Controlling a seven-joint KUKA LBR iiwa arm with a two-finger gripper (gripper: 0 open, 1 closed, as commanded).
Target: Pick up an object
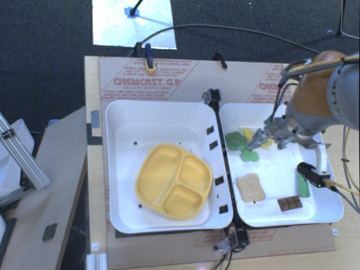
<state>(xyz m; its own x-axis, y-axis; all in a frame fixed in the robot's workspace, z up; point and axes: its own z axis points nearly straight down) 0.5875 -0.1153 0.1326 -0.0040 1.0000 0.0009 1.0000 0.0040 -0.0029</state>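
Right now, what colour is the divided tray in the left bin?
Yellow: the divided tray shows best in the camera view, inside the left bin.

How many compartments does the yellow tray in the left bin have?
3. The yellow plastic divided tray has one long compartment on its left, one at upper right, and one at lower right. None look hidden.

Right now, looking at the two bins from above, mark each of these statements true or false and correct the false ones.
1. The yellow divided tray lies in the left bin. True.
2. The slice of toast sits on the yellow tray. False: it lies in the right bin, near the divider.
3. The gripper is over the right bin, beside the green leafy item. True.
4. The chocolate piece lies in the left bin. False: it is in the right bin, near its front edge.
5. The yellow tray has three compartments. True.
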